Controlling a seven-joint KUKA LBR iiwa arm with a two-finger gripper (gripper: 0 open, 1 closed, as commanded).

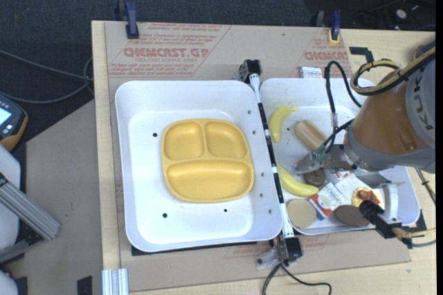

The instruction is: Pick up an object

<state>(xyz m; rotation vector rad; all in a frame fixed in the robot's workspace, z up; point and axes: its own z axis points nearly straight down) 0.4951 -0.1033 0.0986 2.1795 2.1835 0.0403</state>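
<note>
The right bin (304,89) holds several small items. A yellow banana (279,122) lies by its left wall, with a tan cylinder (309,133) beside it. A second banana (295,183) lies lower down, next to a red and white packet (331,196). A tan disc (301,213) and a brown oval piece (349,216) sit at the front edge. My gripper (315,165) is low in the middle of this bin, just below the cylinder and above the second banana. A dark item under it is partly hidden. I see nothing clearly held.
The left bin (138,148) carries a yellow divided plate (207,160) in its middle. The grey and orange arm (391,131) covers the right bin's right side. Black cables (339,79) loop over its back edge. Blue clamps (129,16) stand at the bench's rear.
</note>
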